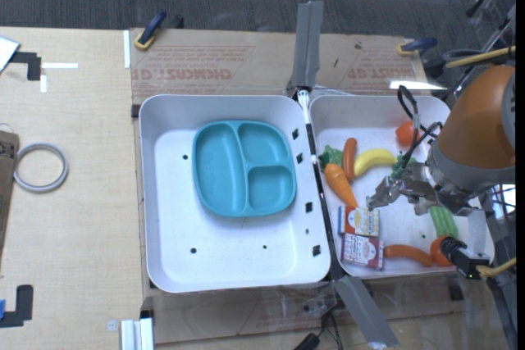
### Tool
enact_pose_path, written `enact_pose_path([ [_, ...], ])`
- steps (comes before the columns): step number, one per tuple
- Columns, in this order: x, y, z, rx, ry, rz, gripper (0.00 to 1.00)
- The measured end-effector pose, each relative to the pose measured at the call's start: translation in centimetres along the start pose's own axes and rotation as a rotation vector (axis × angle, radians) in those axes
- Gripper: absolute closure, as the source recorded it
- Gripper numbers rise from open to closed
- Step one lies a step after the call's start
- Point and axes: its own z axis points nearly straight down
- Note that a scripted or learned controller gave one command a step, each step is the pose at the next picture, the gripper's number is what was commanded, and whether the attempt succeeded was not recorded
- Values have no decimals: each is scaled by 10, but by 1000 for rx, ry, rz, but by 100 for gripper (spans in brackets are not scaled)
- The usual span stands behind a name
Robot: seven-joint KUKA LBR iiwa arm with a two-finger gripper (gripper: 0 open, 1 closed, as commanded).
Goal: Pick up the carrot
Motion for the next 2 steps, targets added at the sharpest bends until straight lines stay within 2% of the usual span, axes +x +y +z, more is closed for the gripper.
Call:
enact_pose_path([
  [1,0,0,0,0,0,0,0],
  [2,-10,-5,60,-10,0,-452,0],
])
